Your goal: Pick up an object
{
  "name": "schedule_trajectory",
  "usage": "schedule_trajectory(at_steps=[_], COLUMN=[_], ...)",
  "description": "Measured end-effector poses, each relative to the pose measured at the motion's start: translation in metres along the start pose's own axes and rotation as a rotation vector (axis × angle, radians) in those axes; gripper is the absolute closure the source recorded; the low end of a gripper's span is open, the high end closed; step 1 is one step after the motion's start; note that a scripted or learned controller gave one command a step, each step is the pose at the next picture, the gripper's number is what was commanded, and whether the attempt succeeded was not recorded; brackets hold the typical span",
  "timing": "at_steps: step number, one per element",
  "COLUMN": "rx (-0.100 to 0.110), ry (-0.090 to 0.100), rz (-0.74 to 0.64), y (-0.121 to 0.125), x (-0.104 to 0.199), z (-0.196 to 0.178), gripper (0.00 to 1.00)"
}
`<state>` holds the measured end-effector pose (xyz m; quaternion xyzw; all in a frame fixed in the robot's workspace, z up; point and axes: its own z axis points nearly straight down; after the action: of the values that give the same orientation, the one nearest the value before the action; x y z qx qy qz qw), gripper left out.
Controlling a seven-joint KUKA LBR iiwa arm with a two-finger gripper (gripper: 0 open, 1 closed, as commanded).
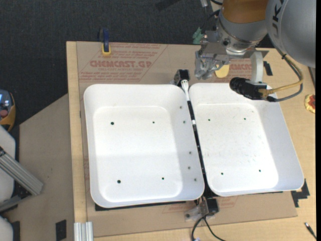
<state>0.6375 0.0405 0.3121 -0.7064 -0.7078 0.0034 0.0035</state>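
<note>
My gripper (206, 70) hangs over the back rim of the right white bin (281, 134), near that bin's far left corner. A small pale yellow thing (221, 71) shows just to the right of the gripper, and I cannot tell whether it is held. The grey arm with its orange band (243, 4) reaches in from the top right. A black part on a yellow cable (247, 88) juts over the right bin's back edge. The left white bin (95, 134) lies beside it.
Both bins rest on a brown board (125, 59) with red lettering. A blue and yellow clamp (105, 40) stands at the board's back left. A black clip (181, 77) sits where the bins meet at the back. A metal rail (20, 177) lies at the lower left.
</note>
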Motion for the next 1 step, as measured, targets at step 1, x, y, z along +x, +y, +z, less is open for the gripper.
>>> schedule_trajectory(at_steps=[1], rx=[-0.028], ry=[-0.004], rz=[0.007], y=[0.0294], x=[-0.0661], z=[-0.1269], gripper=[1.0])
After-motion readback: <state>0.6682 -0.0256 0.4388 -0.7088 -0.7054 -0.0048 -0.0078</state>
